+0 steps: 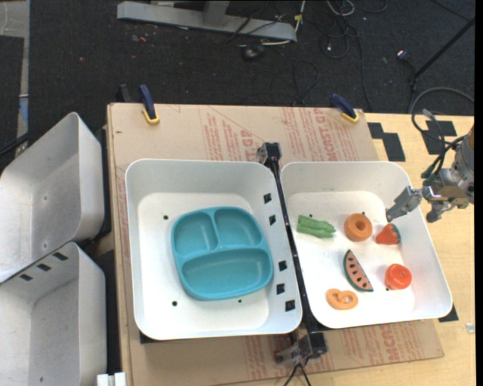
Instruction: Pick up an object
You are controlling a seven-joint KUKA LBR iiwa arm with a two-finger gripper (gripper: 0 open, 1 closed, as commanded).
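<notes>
While toy foods lie ungrasped in the right bin [434, 256], a strawberry slice [388, 235] nearest its right wall, the gripper [423, 202] hovers over that wall, jaws apart and holding nothing, the pick not yet made.

Dark speckled floor [68, 53] beyond my table [219, 128], brown cardboard sheet printed red, held by two yellow-blue clamps [149, 105] at far edge. Black cables [332, 45] trail across floor near grey metal bar [204, 21]. Two spare white bins [45, 188] stacked left of table.
</notes>
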